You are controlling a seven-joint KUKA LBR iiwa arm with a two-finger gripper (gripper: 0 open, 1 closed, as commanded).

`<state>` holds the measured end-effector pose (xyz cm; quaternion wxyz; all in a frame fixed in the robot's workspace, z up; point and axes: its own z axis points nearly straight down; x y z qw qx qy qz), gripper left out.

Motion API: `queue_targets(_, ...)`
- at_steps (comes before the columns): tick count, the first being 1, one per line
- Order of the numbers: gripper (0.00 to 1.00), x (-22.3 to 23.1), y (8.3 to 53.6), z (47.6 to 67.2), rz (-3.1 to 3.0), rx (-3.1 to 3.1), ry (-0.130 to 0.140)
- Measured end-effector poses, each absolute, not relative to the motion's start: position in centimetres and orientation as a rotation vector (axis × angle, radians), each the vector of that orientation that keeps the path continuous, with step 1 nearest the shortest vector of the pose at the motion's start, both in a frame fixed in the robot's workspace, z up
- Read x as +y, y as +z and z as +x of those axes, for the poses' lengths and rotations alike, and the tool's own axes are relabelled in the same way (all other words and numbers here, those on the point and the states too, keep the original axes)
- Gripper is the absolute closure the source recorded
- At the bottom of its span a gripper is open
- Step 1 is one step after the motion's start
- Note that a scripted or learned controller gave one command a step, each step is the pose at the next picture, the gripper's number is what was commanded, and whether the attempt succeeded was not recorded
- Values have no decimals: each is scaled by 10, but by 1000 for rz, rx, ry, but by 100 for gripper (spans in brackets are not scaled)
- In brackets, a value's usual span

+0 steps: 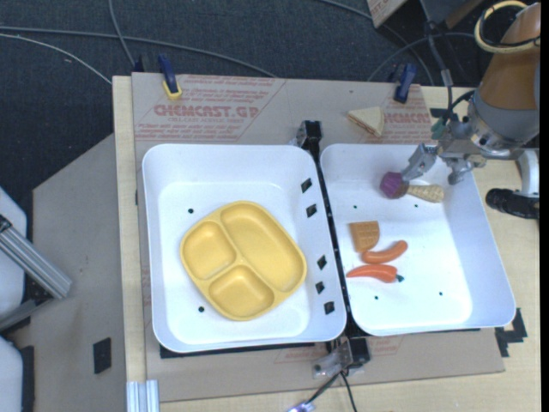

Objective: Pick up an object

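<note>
I see my pincer (436,163) low over the right bin's (480,281) far side, but I cannot tell how it is set or whether it holds anything. A purple ball (393,184) lies just left of it, a tan piece (426,193) beside that. A toast slice (364,233), sausage (384,251) and carrot (374,272) lie mid-bin. A yellow tray (243,258) sits in the left bin (163,230).

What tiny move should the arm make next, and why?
Probably a short drop straight down. The gripper hovers at the right white bin's far end, just beside the small purple round toy and the pale cone-shaped piece, with nothing visibly held.
</note>
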<state>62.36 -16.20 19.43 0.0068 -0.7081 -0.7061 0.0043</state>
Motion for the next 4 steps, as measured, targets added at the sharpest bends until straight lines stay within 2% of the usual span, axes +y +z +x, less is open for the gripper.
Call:
queue_targets(1,0,-162,203,627,-2220,-2221,1)
queue_targets(3,0,-161,86,627,-2216,-2217,5)
queue_targets(4,100,-161,102,630,-2221,-2223,-3)
